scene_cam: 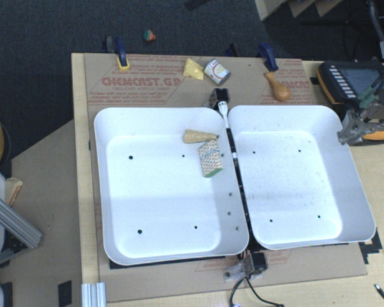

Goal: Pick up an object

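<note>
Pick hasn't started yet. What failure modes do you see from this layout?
1. The tan piece and the patterned packet in the left bin appear to touch, so closing on one may drag or push the other.
2. Both lie near the rims where the bins meet, so a finger could strike the rim.
3. The gripper sits by the right bin's far edge and must cross that bin to reach them.

The hand (pixel 353 132) is cut off by the right edge, its state left unreadable; a tiny coloured object (pixel 150 36) beyond the bench (pixel 83 171) is too small to be identified
</note>
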Motion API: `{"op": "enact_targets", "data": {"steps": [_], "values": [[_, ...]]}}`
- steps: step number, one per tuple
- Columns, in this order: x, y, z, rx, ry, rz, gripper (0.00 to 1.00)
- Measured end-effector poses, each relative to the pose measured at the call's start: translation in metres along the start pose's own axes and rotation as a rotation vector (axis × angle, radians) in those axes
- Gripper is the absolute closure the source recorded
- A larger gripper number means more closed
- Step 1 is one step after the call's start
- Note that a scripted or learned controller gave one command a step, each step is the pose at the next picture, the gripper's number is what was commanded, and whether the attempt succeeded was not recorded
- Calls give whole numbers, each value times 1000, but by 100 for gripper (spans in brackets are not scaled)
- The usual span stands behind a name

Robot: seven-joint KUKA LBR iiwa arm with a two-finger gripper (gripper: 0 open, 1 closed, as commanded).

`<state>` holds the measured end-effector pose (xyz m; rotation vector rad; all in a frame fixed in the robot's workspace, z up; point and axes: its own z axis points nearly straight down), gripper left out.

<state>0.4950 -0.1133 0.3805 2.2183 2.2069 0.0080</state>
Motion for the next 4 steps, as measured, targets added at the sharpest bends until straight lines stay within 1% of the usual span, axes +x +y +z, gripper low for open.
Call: {"op": "enact_targets", "data": {"steps": [1, 2, 3, 4], "values": [[39, 13, 102, 22, 8, -8, 100], [63, 40, 5, -1, 4, -9, 100], [110, 74, -110, -6, 6, -11, 100], [8, 6, -82, 17, 4, 7, 100]]}}
